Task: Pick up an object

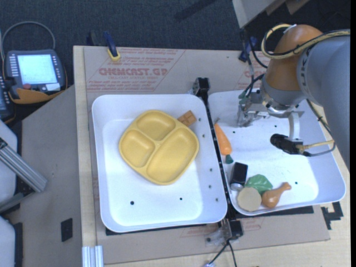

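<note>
A paper-covered desk (139, 71) printed in red lettering stands on dark carpet, with a teach pendant (34, 74) at the frame's upper left. The left bin (105, 166) holds a yellow divided plate (159, 146), a small brown block (187, 118) touching its upper right edge. The right bin (328, 177) holds a toy carrot (223, 139) along its left wall and, in its lower left corner, a black block (239, 173), a green piece (259, 182), a tan disc (249, 199) and a toy drumstick (275, 194). The gripper (245, 117) hangs over the right bin's upper part, fingers narrowly parted and holding nothing.
</note>
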### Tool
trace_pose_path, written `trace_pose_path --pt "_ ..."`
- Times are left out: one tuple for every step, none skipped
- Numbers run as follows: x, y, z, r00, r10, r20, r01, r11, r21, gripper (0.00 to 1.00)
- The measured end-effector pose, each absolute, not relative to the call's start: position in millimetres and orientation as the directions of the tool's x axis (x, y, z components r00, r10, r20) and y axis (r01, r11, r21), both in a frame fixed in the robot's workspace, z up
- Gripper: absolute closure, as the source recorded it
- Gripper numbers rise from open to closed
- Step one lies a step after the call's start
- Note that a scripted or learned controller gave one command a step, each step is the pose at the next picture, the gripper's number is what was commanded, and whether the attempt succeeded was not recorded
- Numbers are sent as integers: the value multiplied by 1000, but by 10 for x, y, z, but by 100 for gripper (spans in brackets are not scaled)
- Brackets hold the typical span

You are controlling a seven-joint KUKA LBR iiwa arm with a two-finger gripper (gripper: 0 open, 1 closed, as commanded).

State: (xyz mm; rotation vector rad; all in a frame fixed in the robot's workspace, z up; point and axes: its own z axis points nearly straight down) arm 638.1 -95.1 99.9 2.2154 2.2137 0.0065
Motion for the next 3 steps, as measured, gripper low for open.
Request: trace_pose_path --pt "6471 -978 1471 -1 1000 -1 1000 1 6 100" --pt "6460 -963 2117 -1 1000 -2 1000 1 9 100" --pt "6450 -864 2632 -2 1000 -2 1000 2 8 100"
